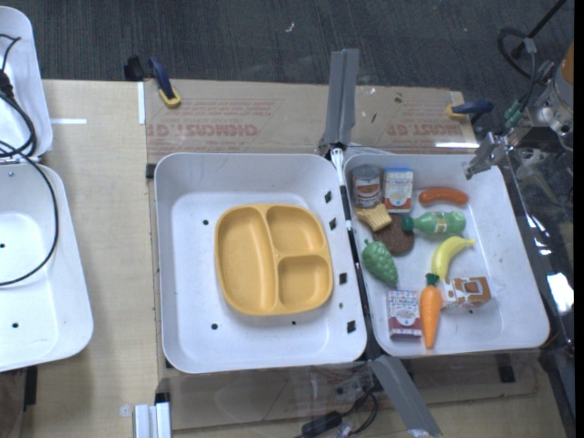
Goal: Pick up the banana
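Left bin (173, 272) holds a yellow divided plate (274, 258), nothing else in it. Right bin (525, 308) is crowded: strawberry-like green item (380, 263), small can (366, 187), cracker (373, 216) on a brown cookie (396, 239), juice carton (398, 189), red snack box (402, 314), carrot (430, 309), green bottle (436, 223), sausage (443, 195). Banana (449, 253) lies mid-bin, just below the bottle, above a small brown-and-white box (468, 291), just up and right of the carrot top. Gripper (484, 156) sits at the bin's upper right corner, well apart from the banana; too small and cluttered there to tell its state. Task looks unstarted: banana untouched; approach, grasp and lift all remain.
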Controlling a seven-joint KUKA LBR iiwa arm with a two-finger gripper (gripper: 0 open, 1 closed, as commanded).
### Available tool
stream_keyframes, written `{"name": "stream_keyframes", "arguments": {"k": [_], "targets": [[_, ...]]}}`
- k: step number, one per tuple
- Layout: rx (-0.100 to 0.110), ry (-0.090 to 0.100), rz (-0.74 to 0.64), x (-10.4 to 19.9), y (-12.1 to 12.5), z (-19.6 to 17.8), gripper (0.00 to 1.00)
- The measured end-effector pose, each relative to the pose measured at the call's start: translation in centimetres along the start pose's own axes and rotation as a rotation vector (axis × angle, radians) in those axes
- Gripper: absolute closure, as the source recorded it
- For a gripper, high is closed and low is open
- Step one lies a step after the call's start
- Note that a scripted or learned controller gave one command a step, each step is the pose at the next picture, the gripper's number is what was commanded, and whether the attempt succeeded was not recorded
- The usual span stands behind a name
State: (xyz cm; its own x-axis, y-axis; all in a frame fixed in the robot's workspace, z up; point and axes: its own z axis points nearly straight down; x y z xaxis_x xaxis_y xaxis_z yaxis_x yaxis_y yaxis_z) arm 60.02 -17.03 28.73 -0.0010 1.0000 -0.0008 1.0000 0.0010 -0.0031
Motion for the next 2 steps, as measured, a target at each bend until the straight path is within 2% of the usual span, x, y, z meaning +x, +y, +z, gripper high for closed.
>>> {"name": "stream_keyframes", "arguments": {"k": [1, 2], "targets": [[-0.001, 0.001, -0.043, 0.7, -5.1, 12.5, 0.0], [-0.002, 0.001, -0.015, -2.9, -5.4, 19.6, 0.0]]}}
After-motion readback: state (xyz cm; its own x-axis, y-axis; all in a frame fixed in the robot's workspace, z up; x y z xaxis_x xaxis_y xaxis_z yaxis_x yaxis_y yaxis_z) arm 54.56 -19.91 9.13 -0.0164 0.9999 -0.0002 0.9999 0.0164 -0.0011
